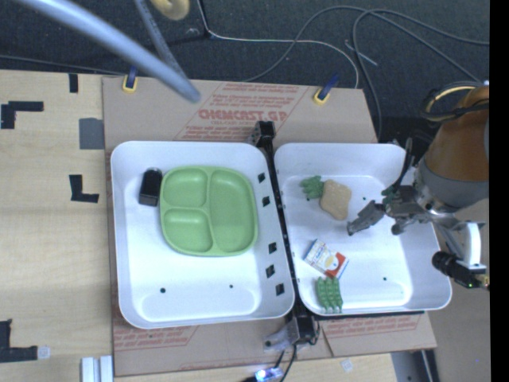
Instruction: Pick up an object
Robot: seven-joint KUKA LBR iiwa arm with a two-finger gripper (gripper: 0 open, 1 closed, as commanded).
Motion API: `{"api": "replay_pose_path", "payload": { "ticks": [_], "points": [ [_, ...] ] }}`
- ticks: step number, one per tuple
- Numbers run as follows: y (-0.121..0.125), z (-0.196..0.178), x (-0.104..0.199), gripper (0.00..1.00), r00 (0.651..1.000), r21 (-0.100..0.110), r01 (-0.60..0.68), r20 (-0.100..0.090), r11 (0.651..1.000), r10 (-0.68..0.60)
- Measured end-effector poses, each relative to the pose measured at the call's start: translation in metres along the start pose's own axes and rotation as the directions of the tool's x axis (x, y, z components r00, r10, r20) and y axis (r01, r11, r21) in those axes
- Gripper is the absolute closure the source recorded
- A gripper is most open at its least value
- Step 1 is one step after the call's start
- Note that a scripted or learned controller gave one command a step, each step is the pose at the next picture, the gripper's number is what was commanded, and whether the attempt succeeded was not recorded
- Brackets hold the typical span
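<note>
Bench [48, 237] carrying two white bins side by side, with the seam between them as landmark. Left bin [135, 293] just left of the seam, right bin [421, 289] just right of it. Arm [461, 146], grey and orange, reaching in over the right bin's far edge, well right of the seam. Green plate [210, 211] with three compartments, left of the seam, near the left bin's middle. Jaws [380, 215] spread wide, nothing between them, poised over bare bin floor to the right of the seam. Tan block [336, 200] near the seam on its right, just left of the jaws and apart from them. Red and white packet [326, 258] right of the seam, below the block. Dark box [149, 187] touching the plate's left rim, far left of the seam. Green toy [312, 186] beside the block; another green piece [329, 293] lower, near the seam. Approach step in hand, by all appearance: nothing grasped yet. Next move likely calls for shifting left toward the block, dropping to straddle it, then closing.
</note>
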State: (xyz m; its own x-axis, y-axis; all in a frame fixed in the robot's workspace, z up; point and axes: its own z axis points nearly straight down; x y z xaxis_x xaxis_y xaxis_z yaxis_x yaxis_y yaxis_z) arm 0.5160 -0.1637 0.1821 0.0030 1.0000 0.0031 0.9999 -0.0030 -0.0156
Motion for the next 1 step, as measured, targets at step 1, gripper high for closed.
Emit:
{"api": "replay_pose_path", "payload": {
  "ticks": [1],
  "points": [
    [0.0033,-0.0075,0.0005,0.0,1.0,-0.013,0.004,0.002,1.0,-0.004]
  ]
}}
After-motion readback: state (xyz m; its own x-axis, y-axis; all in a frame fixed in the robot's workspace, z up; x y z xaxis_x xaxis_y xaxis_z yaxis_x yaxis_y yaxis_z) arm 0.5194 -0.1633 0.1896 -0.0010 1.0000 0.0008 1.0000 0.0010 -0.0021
